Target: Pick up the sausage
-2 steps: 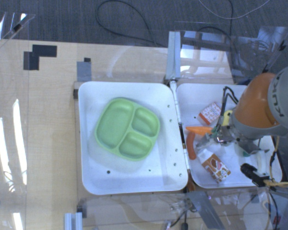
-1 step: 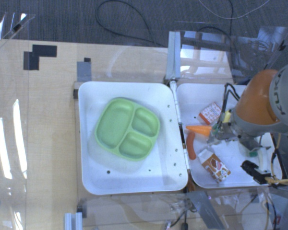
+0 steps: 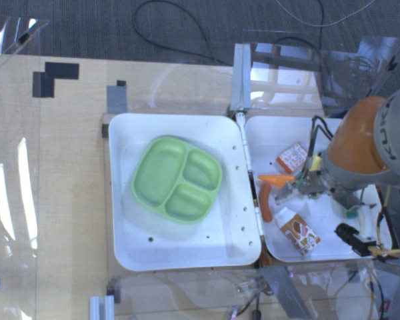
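Brown-and-white carton (image 3: 300, 233): small, boxy, printed faces, lying tilted close to the near edge of the right bin (image 3: 280, 131). That bin is shallow, white, smooth plastic with rounded corners

Sausage (image 3: 265, 204): short reddish-orange cylinder, smooth skin, rounded ends. It lies flat on the bin floor along the left wall, long axis running near to far, just left of the carton's far corner

Carrot (image 3: 276, 178): orange, tapered, lying crosswise just beyond the sausage's far end; touching or only close, cannot tell

Red-and-white packet (image 3: 293, 156): flat, squarish, farther in, toward the far half of the bin

Gripper (image 3: 296, 190): grey metal, low over the bin floor, just right of the sausage and at the carrot's right end. Whether it is spread or pressed together cannot be told from this angle. Sausage sits beside it, not in it

Left bin (image 3: 130, 245): same white plastic. It carries a green plate (image 3: 177, 179): pale matte green, rounded square, three moulded compartments, set at a slant near the bin's middle
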Tool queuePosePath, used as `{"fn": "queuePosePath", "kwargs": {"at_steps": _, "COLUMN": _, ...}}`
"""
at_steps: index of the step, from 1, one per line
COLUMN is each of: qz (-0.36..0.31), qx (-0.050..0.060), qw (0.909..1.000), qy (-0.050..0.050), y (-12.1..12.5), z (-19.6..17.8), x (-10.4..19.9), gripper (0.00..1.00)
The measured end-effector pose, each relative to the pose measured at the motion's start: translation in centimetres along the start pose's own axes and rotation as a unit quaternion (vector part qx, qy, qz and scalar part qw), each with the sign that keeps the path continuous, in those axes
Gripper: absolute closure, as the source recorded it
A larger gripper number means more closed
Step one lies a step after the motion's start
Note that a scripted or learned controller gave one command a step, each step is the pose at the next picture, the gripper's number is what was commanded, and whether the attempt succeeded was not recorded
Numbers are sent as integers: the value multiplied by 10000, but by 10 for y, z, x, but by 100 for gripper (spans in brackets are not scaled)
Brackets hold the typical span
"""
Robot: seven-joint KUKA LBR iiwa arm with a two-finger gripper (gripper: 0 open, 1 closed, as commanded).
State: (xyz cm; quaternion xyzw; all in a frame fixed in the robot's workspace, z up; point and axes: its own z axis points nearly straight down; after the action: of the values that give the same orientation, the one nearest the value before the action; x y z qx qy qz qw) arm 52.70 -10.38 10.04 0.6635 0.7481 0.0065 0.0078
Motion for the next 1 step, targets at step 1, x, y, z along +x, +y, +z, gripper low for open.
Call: {"fn": "queuePosePath", "kwargs": {"at_steps": 1, "qz": 1064, "qx": 50, "qw": 9943, "qy": 2, "y": 18, "z": 12, "x": 15, "gripper": 0}}
